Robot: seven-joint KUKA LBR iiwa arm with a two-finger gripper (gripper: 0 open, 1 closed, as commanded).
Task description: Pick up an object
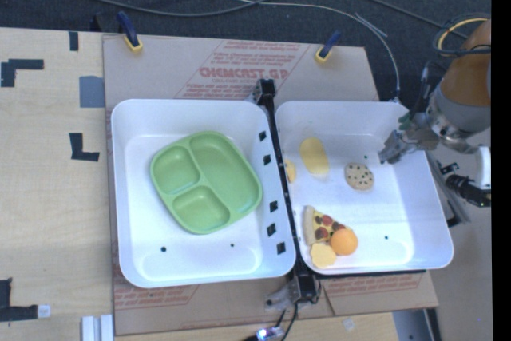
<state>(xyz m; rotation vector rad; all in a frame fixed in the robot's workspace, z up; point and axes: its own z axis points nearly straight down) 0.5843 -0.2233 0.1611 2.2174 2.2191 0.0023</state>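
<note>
Gripper (394, 149), finger state indeterminable, hovers at the right bin's (415, 251) far edge, just beside the cookie (359, 176), likely the target; tray (206, 181) occupies the left bin (132, 251)

1. The divided plate (206, 181) is pale green, set in a white bin (128, 196).
2. The cookie (359, 176) is tan with dark specks.
3. One oval piece (314, 156) is yellow.
4. The small ball (344, 242) is orange.
5. The desk (48, 196) is light wood with black marks.
</note>
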